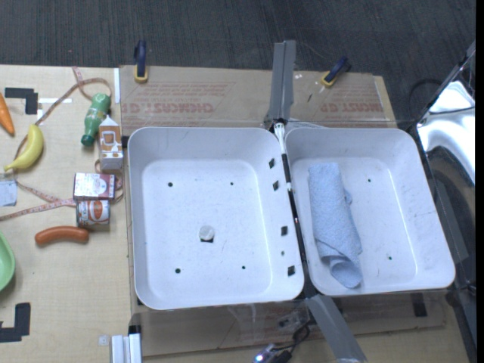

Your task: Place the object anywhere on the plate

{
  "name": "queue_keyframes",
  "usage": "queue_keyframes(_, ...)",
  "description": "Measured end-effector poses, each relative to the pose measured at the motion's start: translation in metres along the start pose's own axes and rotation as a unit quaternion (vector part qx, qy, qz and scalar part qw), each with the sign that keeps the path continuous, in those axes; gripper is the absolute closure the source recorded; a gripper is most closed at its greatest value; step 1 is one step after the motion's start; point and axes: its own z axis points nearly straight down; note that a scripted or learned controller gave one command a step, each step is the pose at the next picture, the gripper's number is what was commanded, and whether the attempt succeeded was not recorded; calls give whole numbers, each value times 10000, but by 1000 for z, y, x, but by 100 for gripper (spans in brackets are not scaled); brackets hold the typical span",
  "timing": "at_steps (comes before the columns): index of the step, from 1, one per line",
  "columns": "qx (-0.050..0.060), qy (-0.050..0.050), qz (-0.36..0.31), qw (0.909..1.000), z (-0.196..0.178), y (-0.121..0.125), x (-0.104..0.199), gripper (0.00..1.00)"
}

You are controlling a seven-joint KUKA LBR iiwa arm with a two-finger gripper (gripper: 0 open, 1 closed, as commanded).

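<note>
A small pale round object (206, 234) lies on the floor of the left white bin (144, 203), a little below its middle. A light blue-grey towel (335, 221), loosely rolled, lies lengthwise in the right bin (423, 203). The rim of a green plate (4, 262) pokes in at the far left edge, on the wooden table outside the bins. Part of the grey arm (448, 119) shows at the right edge, beside the right bin's far corner.
Left of the bins, the wooden table holds a banana (26, 148), a carrot (6, 116), a green bottle (95, 117), a small carton (110, 144), a box (94, 185), a can (94, 212) and a sausage (62, 236). Clamps (140, 59) pin cardboard behind the bins.
</note>
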Motion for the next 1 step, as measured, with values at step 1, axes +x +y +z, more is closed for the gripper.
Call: queue_keyframes(1,0,-2,143,9999,0,1,-6,100)
